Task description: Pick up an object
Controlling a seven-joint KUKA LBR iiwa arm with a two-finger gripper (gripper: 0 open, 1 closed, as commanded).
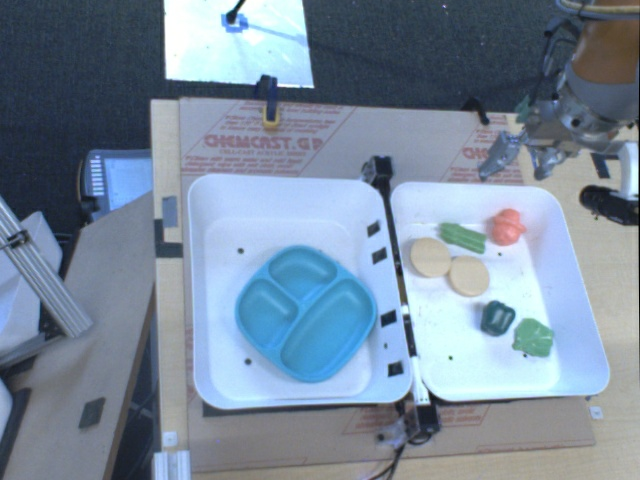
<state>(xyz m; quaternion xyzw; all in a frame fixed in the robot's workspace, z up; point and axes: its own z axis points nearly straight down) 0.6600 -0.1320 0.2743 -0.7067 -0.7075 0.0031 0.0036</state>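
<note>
while the gripper [519, 160] hangs above the far rim of the right bin [575, 258], its two fingers are spread apart with nothing between them. inside that bin, the orange piece [507, 226] lies nearest the gripper, the green pickle [463, 237] just beside it, two tan discs [449, 267] touching mid-bin, a dark green piece [497, 318] and a light green piece [534, 337] nearer its front wall. the blue tray [305, 312] sits in the left bin [215, 268].

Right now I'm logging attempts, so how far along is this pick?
Nothing looks done yet: the gripper hangs above the right bin's far rim, its open fingers holding nothing. The orange piece, green piece and two tan discs lie in that bin. Descent, grasp and lift remain.
</note>
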